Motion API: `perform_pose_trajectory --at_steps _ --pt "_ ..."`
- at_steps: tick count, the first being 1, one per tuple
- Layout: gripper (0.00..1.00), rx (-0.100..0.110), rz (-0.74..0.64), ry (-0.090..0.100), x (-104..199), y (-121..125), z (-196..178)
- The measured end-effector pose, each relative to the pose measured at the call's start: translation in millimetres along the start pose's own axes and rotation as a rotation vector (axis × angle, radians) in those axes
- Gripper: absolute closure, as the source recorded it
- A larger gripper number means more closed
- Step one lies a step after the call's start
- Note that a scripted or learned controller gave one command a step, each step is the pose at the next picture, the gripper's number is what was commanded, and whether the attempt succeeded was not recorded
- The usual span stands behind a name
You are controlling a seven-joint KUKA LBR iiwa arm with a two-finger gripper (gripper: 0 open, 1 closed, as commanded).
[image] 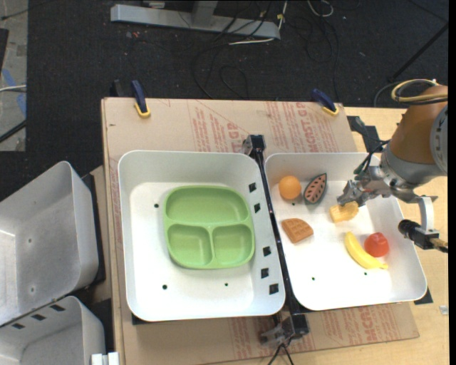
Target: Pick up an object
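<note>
Dark carpeted floor [64, 64] lies up-left of the claw [354, 194], beyond the bench. Cables [235, 71] trail loosely over it, well above-left of the claw. A grey metal bar [192, 18] lies across the floor near the top edge, far up-left of the claw. Tan cardboard sheet [214, 125] covers the bench top, printed with faded red lettering. Two yellow-and-blue clamps [140, 100] [325, 102] pin its far edge, one far left, one just above-left of the claw. White plastic tubs [39, 235] stand off the bench, far left of the claw. Light is even, with soft shadows.
</note>
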State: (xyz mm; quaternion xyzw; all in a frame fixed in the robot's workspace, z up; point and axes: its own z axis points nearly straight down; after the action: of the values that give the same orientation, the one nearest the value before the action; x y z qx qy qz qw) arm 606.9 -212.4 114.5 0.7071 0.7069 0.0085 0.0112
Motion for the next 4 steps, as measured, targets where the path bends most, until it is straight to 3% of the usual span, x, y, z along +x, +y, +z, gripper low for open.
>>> perform_pose_trajectory --at_steps 1,2,3,4 --pt "1.0 0.023 -0.004 0.002 2.5 2.6 -43.5" --pt "1.0 0.021 -0.005 0.002 7.5 3.7 -105.9" --pt "1.0 0.024 -0.005 0.002 7.5 5.3 -129.2" --pt "1.0 0.028 -0.008 0.005 55.2 3.5 -136.0"
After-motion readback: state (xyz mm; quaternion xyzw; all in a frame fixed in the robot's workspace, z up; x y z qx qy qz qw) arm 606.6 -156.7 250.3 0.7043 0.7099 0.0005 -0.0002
